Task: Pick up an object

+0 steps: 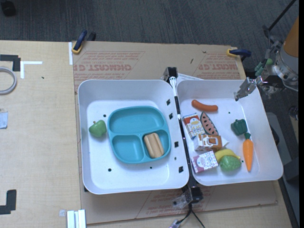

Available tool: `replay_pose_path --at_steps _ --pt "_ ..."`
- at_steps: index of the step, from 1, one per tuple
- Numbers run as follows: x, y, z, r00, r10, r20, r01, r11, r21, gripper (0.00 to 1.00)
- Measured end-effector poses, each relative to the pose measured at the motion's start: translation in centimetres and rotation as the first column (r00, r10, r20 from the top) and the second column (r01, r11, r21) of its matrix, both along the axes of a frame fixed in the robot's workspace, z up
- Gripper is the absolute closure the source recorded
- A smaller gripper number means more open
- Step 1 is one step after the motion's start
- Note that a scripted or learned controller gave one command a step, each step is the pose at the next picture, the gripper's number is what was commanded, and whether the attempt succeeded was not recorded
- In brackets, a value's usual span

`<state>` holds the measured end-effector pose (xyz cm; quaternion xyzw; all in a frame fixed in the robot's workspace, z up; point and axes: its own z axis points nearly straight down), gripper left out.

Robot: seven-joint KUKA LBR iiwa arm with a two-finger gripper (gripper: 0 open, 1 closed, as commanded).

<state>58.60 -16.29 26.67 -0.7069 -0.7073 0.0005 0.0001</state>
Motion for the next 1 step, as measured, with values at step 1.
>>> replay_pose_path --at_steps 1 --pt "-3.55 -3.14 -13.18 1.0 -0.003 0.0 0.003 1.0 0.0 0.0"
